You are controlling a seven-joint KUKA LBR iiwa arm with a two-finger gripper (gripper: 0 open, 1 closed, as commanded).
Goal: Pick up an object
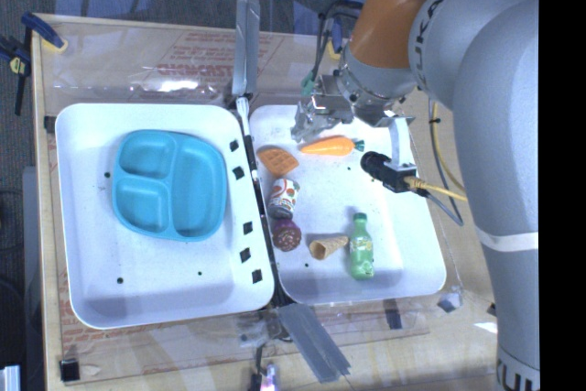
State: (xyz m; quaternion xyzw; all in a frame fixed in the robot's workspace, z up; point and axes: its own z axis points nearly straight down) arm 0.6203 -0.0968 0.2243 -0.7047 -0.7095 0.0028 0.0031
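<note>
From my screen the gripper is a tangle of grey metal at the 12 o'clock end of the right bin. The wrist above it and the glare blur it, so I cannot tell whether it is open or closed, and I see nothing held in it.

The carrot lies on its side just beside the gripper, at about 5 o'clock from it; I cannot tell whether the two touch. At 7 o'clock from the gripper is an orange wedge, and below that a small can and a dark round piece against the bin's 9 o'clock wall. An ice-cream cone and a green bottle lie near the 6 o'clock end, well apart from the gripper.

The left bin holds a blue divided plate. The arm is cut off at the 3 o'clock edge and hides that side of the bench.
</note>
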